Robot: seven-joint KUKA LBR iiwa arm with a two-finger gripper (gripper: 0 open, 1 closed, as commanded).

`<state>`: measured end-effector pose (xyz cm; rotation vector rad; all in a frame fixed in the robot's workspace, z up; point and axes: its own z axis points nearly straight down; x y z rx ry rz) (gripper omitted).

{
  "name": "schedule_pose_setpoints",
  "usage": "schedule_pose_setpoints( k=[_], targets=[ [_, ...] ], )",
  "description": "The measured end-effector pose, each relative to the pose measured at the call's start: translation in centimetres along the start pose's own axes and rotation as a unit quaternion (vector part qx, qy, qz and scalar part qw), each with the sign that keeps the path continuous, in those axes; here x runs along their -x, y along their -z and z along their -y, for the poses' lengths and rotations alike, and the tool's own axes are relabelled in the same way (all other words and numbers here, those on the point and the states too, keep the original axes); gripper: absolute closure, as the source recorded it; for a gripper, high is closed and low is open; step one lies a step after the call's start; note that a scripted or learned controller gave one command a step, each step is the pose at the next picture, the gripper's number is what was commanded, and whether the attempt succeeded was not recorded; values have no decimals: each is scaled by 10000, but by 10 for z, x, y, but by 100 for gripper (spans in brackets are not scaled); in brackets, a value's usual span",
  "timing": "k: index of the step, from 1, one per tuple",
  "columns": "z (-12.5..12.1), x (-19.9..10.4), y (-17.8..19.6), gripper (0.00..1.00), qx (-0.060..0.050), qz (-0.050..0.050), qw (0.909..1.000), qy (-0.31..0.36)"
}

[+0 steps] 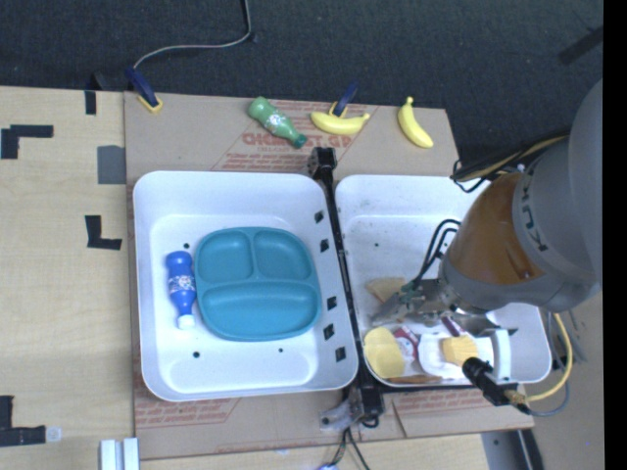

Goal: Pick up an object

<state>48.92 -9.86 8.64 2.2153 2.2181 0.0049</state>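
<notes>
The grey arm [549, 233], with its orange band, rises closest to the lens and lowers its pincer [423, 300] into the right bin [392, 199], above a clutter of small items; how the pincer is set I cannot tell. A round yellow piece [384, 352] lies at the near wall. A clean grasp probably needs one isolated item, centred, with a straight descent. The left bin [157, 253] holds a smooth, compartmented teal plate [259, 284] and a blue bottle [180, 288] just beside it.

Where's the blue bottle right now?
The blue bottle lies in the left bin, near its left wall, right beside the left edge of the teal divided plate.
</notes>
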Motion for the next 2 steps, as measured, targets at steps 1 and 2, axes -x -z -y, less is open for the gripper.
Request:
schedule_pose_setpoints(
  k=[1,2],
  targets=[
    [-46,-1,-1,0,-18,-6,10000,-2],
    [-46,0,9,100,-16,3,10000,-12]
  ],
)
